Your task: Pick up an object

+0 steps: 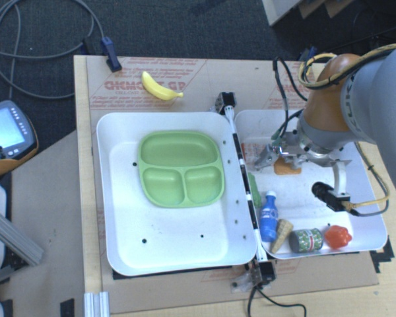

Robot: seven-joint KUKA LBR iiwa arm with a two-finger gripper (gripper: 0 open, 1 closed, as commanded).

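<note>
My gripper (277,150) hangs low over the back left part of the right bin (366,177), under the orange band of the arm (330,104). A small orange-brown block (288,169) lies just below and right of it, close to the gripper. Along the bin's front lie a blue bottle (268,215), a tan cone (282,233), a dark green can (307,240) and a red fruit-like piece (338,236). A thin green item (251,181) lies against the left wall.
The left bin (119,197) holds a green divided plate (181,167). A yellow banana (160,88) lies on the bench behind it. A black cable end (330,197) dangles from the arm over the right bin. A clamp (226,101) sits between the bins at the back.
</note>
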